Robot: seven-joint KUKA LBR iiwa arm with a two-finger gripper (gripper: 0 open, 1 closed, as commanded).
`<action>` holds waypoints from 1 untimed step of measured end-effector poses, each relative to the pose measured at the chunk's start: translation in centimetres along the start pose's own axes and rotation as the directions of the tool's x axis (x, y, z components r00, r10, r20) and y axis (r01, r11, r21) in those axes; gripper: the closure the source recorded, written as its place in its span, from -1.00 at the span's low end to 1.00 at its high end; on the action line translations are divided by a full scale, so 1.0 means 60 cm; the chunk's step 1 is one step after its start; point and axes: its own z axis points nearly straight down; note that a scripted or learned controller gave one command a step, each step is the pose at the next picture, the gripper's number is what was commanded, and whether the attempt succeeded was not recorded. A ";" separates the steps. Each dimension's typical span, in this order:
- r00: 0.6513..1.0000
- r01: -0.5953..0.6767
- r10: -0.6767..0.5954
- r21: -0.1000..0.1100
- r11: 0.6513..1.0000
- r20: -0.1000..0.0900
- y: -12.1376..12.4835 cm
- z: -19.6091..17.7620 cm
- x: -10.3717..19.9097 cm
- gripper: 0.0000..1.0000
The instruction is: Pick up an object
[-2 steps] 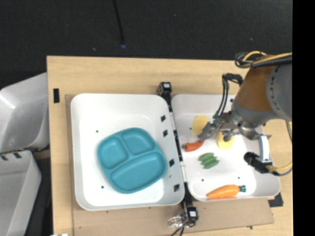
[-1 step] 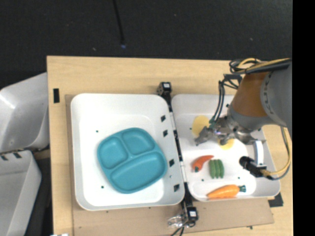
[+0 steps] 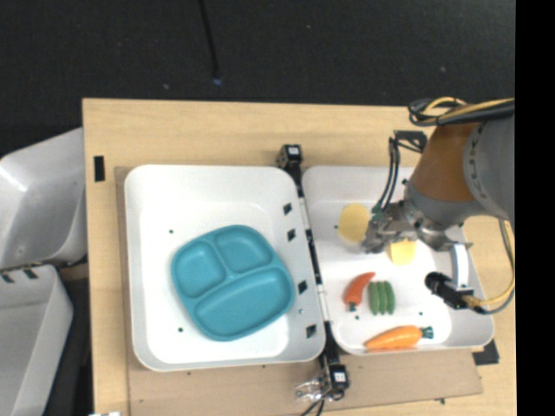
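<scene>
Likely target is the pale yellow round piece, far-left part of the right bin, with a yellow block just right of it; hand is down between the two, close to both, so this looks like the reach/descend step, nothing lifted, and I cannot tell the hand's state. Next move calls for settling on one piece and pinching it before lifting; red pepper, green piece and carrot lie nearer, blue plate in left bin. Arm comes in from the right over the worktop, orange band above the wrist, wrist angled down-left into the bin.
</scene>
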 end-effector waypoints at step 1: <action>1.000 0.003 -0.003 -0.003 1.000 0.001 0.007 -0.091 -0.019 1.00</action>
